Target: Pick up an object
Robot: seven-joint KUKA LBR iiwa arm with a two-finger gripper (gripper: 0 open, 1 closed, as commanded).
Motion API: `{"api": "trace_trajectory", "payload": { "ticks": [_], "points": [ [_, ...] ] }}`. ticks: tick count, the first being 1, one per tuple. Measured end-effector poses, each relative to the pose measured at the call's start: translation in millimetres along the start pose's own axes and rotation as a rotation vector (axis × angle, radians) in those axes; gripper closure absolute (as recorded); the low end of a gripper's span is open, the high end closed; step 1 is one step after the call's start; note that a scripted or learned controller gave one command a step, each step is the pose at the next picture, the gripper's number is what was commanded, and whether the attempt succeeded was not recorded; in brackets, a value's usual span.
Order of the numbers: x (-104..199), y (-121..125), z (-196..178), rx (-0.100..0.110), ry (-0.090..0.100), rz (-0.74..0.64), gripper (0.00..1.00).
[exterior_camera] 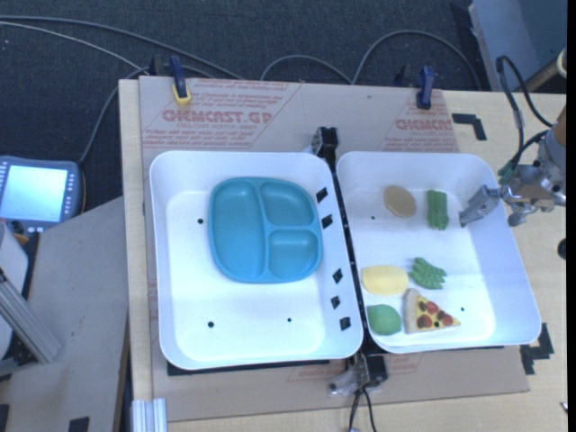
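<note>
Camera view: jaws point(481, 203) over right bin point(504, 277), state unclear, near green pickle point(437, 209).

glossy white bins point(180, 331) – smooth plastic blue tray point(265, 230)

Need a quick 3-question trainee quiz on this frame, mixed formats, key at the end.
1. True or false: the blue divided plate lies in the left bin.
2. How many food items lie in the right bin?
3. Which item is nearest the gripper: A) pizza slice, B) green pickle, C) yellow lemon?

Key: 1 true. 2 six: potato, pickle, lemon, green beans, lime, pizza slice. 3 B.
</note>
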State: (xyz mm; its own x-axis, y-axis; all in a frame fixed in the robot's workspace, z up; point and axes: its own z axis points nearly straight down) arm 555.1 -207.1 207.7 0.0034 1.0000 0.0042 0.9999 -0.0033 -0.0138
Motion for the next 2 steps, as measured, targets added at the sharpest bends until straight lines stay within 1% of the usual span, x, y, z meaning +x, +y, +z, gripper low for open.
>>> {"api": "trace_trajectory", "payload": {
  "ticks": [1, 2],
  "points": [
    [0.5, 3.1, -7.1, -0.013, -0.003, -0.004, 0.00],
    [1.5, 0.4, 35.4, -0.008, -0.002, -0.004, 0.00]
  ]
}}
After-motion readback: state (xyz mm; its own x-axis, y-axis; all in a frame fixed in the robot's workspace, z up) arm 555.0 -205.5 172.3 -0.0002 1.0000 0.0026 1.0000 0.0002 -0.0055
